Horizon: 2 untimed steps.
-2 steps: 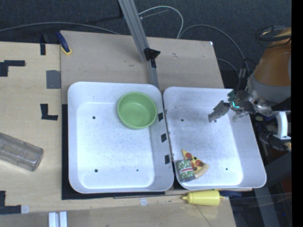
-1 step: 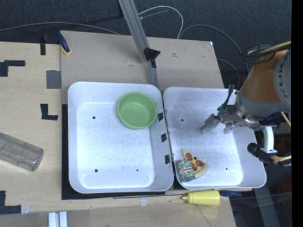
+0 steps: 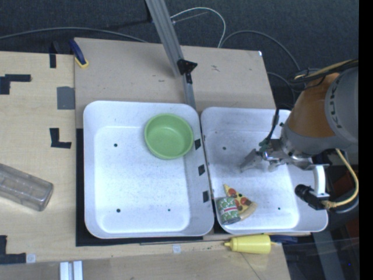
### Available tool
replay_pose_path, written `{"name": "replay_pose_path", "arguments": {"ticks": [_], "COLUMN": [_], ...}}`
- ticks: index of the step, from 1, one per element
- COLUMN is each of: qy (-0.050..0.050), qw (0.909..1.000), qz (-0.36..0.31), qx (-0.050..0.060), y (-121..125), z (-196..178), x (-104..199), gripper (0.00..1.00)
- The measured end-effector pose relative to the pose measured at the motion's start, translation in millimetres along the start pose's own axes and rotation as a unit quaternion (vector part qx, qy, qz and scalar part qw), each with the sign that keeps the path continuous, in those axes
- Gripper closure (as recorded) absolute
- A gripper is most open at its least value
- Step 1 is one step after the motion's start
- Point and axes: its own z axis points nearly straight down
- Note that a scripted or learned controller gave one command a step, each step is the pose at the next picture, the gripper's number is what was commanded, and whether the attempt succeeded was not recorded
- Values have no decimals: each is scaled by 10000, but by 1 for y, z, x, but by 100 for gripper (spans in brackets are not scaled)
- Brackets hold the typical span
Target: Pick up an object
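A green bowl (image 3: 169,136) sits upright at the back of the left bin (image 3: 105,214), near the divider. A small flat toy, pizza-like with red and green patches (image 3: 235,207), lies in the front left corner of the right bin (image 3: 280,214). My gripper (image 3: 249,163) hangs low over the middle of the right bin, pointing left. It is behind the toy and apart from it, with nothing seen in its grasp. The grey arm with its orange band (image 3: 312,118) comes in from the right.
A yellow squeeze bottle (image 3: 252,244) lies on the bench just in front of the right bin. A clear plastic container (image 3: 22,186) lies at the far left. A grey pole (image 3: 166,28) slants in behind the bins.
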Motion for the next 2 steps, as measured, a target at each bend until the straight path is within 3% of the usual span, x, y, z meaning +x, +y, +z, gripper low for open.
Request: {"name": "replay_pose_path", "arguments": {"ticks": [1, 2], "qy": [-11, 0], "qw": [10000, 10000], "qz": [0, -7], "qx": [-36, -34], "y": [1, 1], "z": [27, 16], "x": [0, 1], "gripper": [0, 100]}}
